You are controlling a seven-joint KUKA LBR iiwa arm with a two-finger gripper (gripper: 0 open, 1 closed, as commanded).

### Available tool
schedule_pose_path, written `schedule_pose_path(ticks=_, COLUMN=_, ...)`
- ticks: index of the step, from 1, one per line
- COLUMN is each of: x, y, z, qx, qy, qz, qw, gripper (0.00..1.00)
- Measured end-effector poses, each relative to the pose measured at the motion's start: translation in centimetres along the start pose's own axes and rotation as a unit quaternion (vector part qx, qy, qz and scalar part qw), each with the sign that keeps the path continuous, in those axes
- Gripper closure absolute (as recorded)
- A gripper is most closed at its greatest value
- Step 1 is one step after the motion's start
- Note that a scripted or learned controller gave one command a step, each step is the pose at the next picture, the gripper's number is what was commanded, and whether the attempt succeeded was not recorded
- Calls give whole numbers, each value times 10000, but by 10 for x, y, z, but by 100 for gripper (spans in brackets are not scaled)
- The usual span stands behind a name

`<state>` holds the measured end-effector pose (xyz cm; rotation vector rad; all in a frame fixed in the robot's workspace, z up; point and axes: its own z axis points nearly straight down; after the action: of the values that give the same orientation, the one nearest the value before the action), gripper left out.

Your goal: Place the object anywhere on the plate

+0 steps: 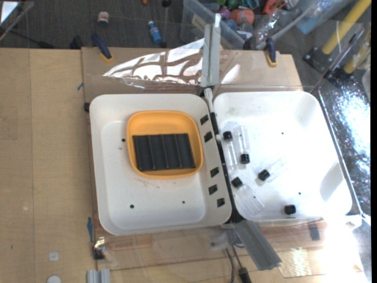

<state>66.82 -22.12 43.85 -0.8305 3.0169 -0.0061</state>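
Observation:
An orange plate with rounded corners sits in the left white bin, a little behind the bin's middle. A black ridged rectangular object lies flat on the plate and covers most of its front half. In the right white bin, several clear tubes with black caps lie scattered, among them one near the divider and another toward the middle.
A narrow divider with black clips runs between the two bins. A shiny crumpled sheet lies behind the left bin. A clear tote of colourful toys stands at the back right. Wooden bench surface stretches to the left.

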Motion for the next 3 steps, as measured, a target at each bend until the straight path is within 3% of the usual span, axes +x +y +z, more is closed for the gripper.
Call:
schedule_pose_path(ticks=1, x=0, y=0, z=0, qx=-3, qy=-4, qz=-1622, qw=9868, gripper=100)
schedule_pose_path(ticks=2, x=0, y=0, z=1, qx=-11, qy=-5, qz=-3540, qw=9352, gripper=100)
schedule_pose_path(ticks=3, x=0, y=0, z=1, qx=-17, qy=-10, qz=-5181, qw=8553, gripper=100)
